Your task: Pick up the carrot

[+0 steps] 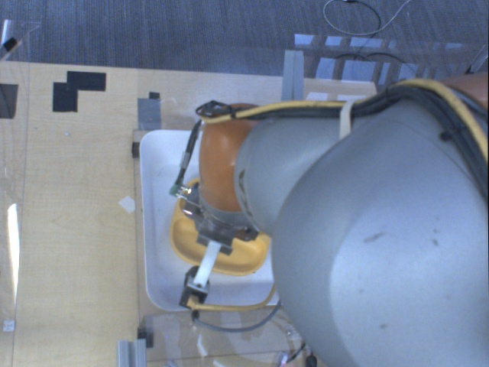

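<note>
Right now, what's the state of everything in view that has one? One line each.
white bin, upright, sitting flat on the bench
yellow rounded object, lying flat on the bin floor, partly covered from above
end effector, low in the white bin, directly over the yellow rounded object
arm, reaching in from the right, bent down over the bin

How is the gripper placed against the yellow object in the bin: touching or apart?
Cannot tell. In the camera view the wrist sits right over the yellow object in the white bin, covering any contact or gap.
</note>
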Controlling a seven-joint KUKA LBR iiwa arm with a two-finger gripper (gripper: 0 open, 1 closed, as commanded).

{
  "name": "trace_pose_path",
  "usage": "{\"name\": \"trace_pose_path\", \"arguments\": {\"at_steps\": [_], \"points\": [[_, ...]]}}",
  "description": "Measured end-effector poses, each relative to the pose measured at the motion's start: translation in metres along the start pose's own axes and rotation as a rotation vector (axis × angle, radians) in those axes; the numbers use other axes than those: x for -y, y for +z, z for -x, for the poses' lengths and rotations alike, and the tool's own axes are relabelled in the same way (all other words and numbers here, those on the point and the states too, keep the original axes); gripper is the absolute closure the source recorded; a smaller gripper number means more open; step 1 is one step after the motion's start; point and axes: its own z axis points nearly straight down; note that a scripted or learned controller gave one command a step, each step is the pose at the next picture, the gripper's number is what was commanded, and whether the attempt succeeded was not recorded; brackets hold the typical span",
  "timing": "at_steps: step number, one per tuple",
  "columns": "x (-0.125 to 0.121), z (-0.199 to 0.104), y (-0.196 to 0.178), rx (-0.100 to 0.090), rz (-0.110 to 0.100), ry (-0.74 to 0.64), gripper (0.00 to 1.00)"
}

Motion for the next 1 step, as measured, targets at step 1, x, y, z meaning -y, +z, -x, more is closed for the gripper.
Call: {"name": "trace_pose_path", "arguments": {"at_steps": [1], "points": [[-0.0017,-0.0004,-0.0092,0.0,0.0,-0.002,1.0]]}}
